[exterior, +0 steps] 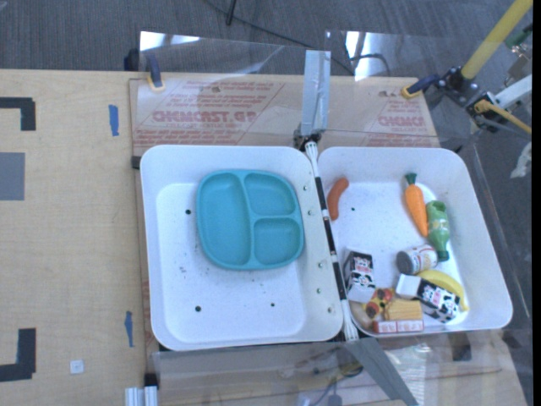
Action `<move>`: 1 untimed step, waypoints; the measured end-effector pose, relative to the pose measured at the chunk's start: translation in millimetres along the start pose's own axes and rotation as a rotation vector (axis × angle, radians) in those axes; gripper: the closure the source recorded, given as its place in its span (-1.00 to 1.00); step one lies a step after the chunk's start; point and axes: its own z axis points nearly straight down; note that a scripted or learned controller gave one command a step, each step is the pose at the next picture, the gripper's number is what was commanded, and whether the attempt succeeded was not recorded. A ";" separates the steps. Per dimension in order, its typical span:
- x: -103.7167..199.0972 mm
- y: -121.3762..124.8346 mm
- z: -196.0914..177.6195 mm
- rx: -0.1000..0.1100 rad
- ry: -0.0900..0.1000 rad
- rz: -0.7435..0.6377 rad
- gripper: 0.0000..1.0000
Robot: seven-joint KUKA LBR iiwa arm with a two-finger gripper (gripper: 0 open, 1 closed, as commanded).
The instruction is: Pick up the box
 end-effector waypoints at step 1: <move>-83.5 -6.8 214.0 0.003 -0.001 0.055 -1.00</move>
